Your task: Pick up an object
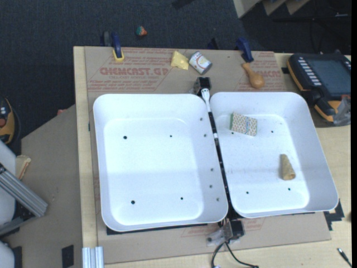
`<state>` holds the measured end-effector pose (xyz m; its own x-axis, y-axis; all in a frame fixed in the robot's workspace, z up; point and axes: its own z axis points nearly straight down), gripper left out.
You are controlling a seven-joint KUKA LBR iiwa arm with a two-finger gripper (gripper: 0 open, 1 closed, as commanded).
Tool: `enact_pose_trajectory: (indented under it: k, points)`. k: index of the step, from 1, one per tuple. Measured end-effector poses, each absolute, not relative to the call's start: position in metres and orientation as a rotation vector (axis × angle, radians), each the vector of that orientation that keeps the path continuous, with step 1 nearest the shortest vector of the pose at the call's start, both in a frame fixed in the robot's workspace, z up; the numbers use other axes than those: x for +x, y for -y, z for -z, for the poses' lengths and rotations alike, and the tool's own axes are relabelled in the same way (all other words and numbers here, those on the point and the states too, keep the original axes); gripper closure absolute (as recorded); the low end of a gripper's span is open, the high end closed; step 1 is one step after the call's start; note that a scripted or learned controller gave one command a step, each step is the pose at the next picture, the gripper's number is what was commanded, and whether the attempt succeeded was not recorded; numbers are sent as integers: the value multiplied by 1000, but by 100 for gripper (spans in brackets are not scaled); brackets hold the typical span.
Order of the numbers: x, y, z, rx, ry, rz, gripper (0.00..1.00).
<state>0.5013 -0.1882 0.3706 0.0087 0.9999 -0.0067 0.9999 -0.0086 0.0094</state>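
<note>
1. Here, two candidate things lie in the right bin (312, 149): a small speckled packet (244, 124), pale with green and reddish flecks, lies flat near the bin's far left corner, and a tan cone-shaped piece (286, 167) lies toward the near right, its narrow end pointing away from the camera. The two are well apart.
2. The packet's print is too small to read, and what the tan piece is made of cannot be told.
3. The claw's state cannot be told from this view.
4. The left bin (111, 194) touches the right bin along a dark seam; small dark dots mark both floors.
5. Both bins rest on a brown board (89, 71) printed with reddish lettering, lying on the surface.
6. Beyond the bins, on the board, sit a yellow wedge (179, 61), a small white box (200, 62) just beside it, and a wooden-looking pear shape (254, 76). Two blue clamps (116, 45) grip the far edge.
7. A black and orange handheld pendant (323, 77) is cut off at the right.
</note>
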Motion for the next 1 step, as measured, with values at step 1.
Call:
enact_pose_trajectory:
  k: [1]
  points:
    - [477, 146, -256, 2230, -2230, 7, 100]
